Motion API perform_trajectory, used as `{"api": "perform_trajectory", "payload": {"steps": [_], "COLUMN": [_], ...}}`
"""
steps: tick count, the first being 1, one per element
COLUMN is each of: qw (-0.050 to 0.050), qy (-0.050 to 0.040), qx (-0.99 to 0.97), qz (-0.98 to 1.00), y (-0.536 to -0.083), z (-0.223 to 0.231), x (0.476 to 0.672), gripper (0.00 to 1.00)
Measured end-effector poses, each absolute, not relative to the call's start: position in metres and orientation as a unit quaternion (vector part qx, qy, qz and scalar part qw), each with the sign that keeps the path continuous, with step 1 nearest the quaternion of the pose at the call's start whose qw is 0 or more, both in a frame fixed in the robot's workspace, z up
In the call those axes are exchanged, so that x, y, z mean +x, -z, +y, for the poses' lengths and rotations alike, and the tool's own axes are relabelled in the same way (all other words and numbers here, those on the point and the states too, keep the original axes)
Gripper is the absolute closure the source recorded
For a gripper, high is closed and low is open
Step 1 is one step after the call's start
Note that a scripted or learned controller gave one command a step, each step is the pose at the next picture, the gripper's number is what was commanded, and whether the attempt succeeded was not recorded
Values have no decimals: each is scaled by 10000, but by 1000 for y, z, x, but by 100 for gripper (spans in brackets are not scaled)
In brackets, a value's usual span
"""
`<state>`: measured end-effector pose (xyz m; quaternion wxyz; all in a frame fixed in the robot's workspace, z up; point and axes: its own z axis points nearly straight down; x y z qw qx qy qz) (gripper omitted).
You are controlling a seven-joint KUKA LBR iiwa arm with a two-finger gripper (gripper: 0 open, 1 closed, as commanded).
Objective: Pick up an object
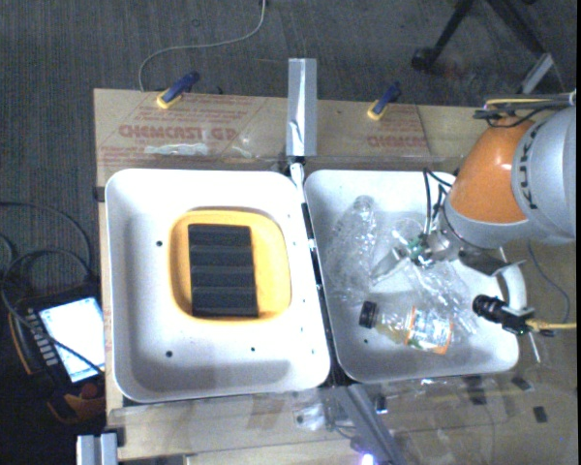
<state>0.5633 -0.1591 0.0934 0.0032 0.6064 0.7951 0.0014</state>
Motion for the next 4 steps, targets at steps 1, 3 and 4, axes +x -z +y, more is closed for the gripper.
{"api": "perform_trajectory", "payload": {"steps": [1,3,4], "qw": [53,-9,-17], "qy": [-24,-2,8], "qx": [6947,6430,7204], "qz": [7193,7659,6935], "y": [-90,-171,-153], "z": [-190,-179,-195], "x": [621,560,554], "gripper": [0,0,0]}}
